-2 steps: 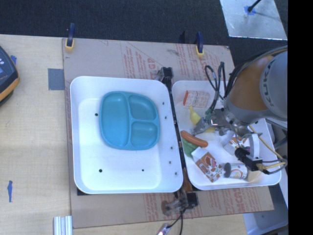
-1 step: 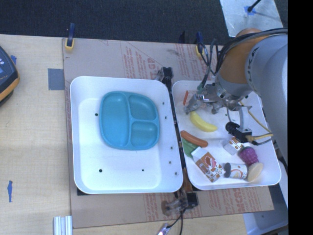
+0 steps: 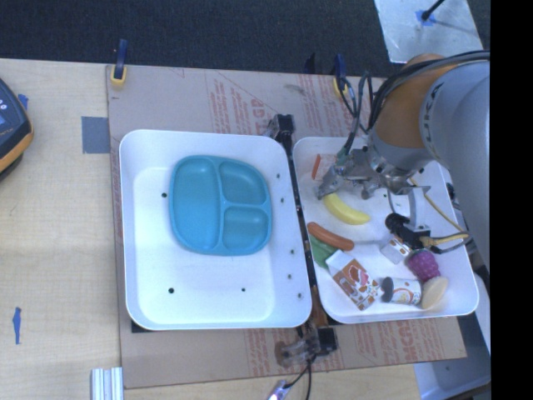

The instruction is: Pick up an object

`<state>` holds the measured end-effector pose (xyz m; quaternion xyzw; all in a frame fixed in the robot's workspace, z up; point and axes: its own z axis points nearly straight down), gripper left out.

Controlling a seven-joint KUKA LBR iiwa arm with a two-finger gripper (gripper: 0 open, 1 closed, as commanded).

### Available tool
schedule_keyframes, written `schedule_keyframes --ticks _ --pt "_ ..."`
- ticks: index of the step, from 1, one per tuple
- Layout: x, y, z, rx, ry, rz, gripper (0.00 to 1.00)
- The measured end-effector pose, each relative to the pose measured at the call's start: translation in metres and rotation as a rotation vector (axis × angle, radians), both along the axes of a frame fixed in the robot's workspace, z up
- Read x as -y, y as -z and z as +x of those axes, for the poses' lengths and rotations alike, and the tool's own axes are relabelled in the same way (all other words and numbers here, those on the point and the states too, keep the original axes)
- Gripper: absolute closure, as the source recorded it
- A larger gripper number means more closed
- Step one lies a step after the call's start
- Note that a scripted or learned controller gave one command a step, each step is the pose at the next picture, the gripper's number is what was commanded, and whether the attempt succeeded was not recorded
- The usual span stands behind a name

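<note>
The right bin (image 3: 468, 303) holds several small items. A yellow banana (image 3: 350, 212) lies near its upper left, with a brown hot dog (image 3: 331, 237) just below it and a thin red piece (image 3: 316, 167) above. My gripper (image 3: 347, 188) hangs low over the banana's upper end. Its two grey fingers stand apart and slant down-left, with nothing seen held between them. The grey arm with its orange band (image 3: 408, 107) covers the bin's upper right.
Further down the right bin lie a green piece (image 3: 320, 253), a printed packet (image 3: 355, 282), a small tube (image 3: 400, 292), a purple ball (image 3: 423, 265) and a beige lump (image 3: 435, 291). The left bin (image 3: 133, 223) holds a blue divided plate (image 3: 221, 205).
</note>
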<state>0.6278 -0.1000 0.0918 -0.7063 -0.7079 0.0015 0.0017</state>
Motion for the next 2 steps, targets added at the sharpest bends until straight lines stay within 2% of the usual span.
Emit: schedule_keyframes --ticks 1,2 --pt "0.001 -0.01 0.0 -0.002 -0.001 0.001 1.0" --pt "-0.031 -0.1 -0.069 0.001 -0.001 0.001 1.0"
